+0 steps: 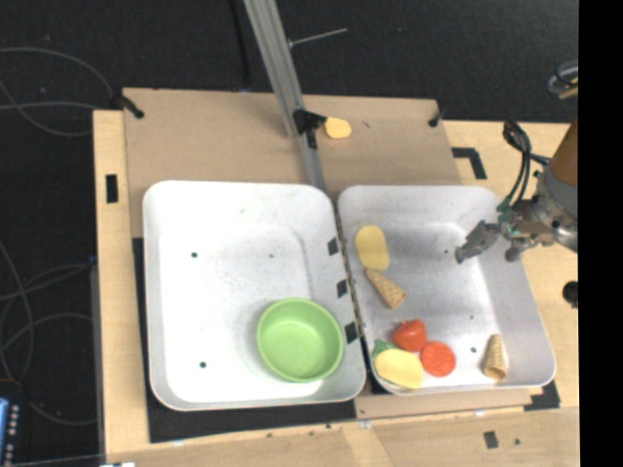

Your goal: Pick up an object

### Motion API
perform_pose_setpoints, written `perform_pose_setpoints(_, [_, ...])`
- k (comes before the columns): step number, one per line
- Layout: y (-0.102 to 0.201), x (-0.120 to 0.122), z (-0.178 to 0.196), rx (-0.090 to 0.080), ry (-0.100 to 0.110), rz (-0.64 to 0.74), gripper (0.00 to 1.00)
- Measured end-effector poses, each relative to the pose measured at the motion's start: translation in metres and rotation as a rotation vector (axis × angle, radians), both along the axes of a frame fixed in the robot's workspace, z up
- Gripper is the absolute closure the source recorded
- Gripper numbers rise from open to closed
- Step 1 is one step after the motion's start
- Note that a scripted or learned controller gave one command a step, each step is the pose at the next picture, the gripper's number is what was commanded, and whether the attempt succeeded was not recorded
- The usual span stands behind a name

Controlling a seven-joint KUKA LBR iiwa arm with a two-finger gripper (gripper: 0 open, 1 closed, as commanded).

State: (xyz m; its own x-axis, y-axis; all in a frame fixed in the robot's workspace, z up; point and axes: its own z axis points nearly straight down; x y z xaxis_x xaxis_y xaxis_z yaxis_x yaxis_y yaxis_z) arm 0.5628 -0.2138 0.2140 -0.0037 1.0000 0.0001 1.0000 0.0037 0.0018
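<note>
My gripper (494,247) hangs over the right side of the right bin (438,207), its two fingers spread open with nothing between them. Well to its left, a pale yellow piece (372,247) lies near the bin's left wall, with a waffle cone (386,287) just below it. At the bin's front are a red tomato-like piece (411,335), an orange-red round piece (439,358) and a yellow lemon-like piece (399,368), bunched together. A second cone (495,356) sits in the front right corner, below the gripper.
A green bowl (300,339) stands in the left bin (195,222), towards its front right. A slanted metal post (280,61) rises behind the bins, and a small yellow object (338,127) lies on the bench beside it.
</note>
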Motion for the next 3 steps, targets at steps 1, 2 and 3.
perform_pose_setpoints(1, [0.0,0.0,0.0,0.0,0.0,0.0,0.0])
perform_pose_setpoints(2, [-0.006,-0.005,-0.044,-0.003,0.005,-0.005,0.0])
perform_pose_setpoints(3, [-0.014,-0.009,-0.106,-0.002,0.007,-0.005,0.0])
